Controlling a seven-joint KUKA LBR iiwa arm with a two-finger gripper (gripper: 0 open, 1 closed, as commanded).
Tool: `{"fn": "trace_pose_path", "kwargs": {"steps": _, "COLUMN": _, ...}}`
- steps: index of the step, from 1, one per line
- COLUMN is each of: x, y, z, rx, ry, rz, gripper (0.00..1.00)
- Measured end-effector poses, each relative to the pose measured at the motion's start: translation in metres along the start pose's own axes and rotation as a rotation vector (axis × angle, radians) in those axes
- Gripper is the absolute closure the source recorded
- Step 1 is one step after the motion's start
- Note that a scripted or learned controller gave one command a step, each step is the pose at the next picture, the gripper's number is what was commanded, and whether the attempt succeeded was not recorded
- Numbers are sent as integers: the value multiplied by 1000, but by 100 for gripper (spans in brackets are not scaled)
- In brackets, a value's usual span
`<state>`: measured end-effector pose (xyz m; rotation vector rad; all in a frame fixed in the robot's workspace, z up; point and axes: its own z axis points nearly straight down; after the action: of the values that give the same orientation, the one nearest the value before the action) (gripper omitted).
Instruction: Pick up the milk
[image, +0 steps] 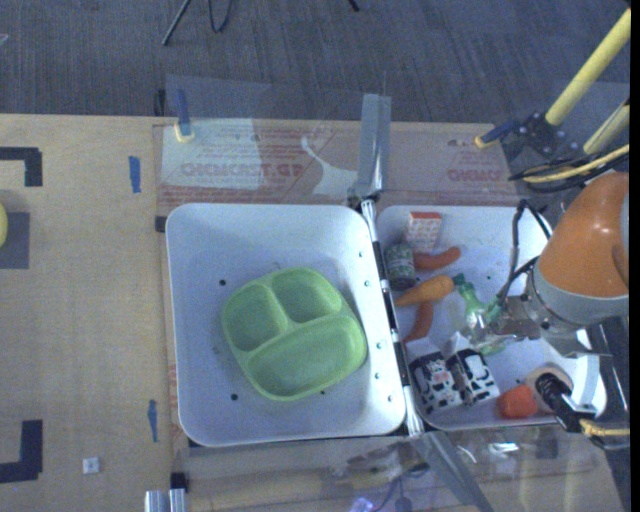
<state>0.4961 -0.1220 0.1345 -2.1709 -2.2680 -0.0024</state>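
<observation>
Pale wooden bench (80, 300) stretched under me, with blue tape marks on its left part and two shallow white bins side by side. In the left bin (200, 240) a green divided plate (294, 333) lay a little below the middle. The right bin (495, 225) was crowded.

My arm (590, 250) came in from the right edge of the frame, its orange band bulking over the right side of that bin. My pincer (487, 335) hung over the middle of the right bin. It was blurred against the white floor, and I could not tell whether it stood wide or narrow. I saw nothing held in it.

The milk (473, 376), as I took it, was the black-and-white blotched carton in the lower part of the right bin, with a second carton (433, 382) of the same pattern just beside it on the left, close to the wall between the bins. The milk lay just below my pincer in the frame and slightly to its left, near it; whether they touched I could not say.

Left of my pincer lay a carrot (425, 291) with its green top (467, 295) pointing toward me. A reddish sausage (438, 258) lay above it and another sausage (423, 320) below. A dark can (400, 265) stood by the dividing wall, and a small white and red box (424, 230) sat near the bin's upper edge. In the lower right corner sat a red-orange lump (518, 401).
</observation>
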Motion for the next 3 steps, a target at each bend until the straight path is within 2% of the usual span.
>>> {"fn": "trace_pose_path", "kwargs": {"steps": 1, "x": 75, "y": -7, "z": -75, "rx": 5, "ry": -3, "rz": 387, "gripper": 100}}
{"fn": "trace_pose_path", "kwargs": {"steps": 2, "x": 66, "y": -14, "z": -191, "rx": 5, "ry": -4, "rz": 403, "gripper": 100}}
{"fn": "trace_pose_path", "kwargs": {"steps": 3, "x": 48, "y": 51, "z": -299, "rx": 3, "ry": -5, "rz": 46, "gripper": 100}}
